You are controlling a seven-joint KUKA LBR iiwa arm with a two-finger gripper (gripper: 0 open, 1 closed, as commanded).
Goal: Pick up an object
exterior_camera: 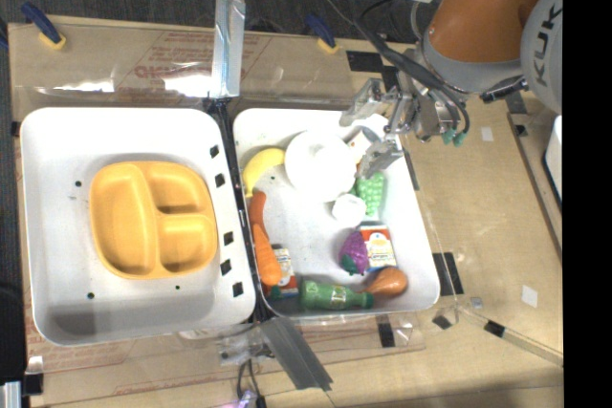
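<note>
My gripper (371, 124) hangs over the back right part of the right bin (417, 205), its metal fingers spread open with nothing between them. Just under and left of it lies a white round plate (317, 160). A green dotted object (372, 193) sits right below the fingers. A yellow banana (260, 167) lies at the bin's left. An orange carrot (264, 248), a purple bunch of grapes (354, 250), a small carton (380, 248), a green bottle (333, 295) and an orange-brown fruit (386, 282) fill the front.
The left bin (48, 234) holds a yellow divided tray (155, 217). A metal clip post (228, 48) stands behind the gap between the bins. Cables run behind the right bin. Bare bench lies to the right.
</note>
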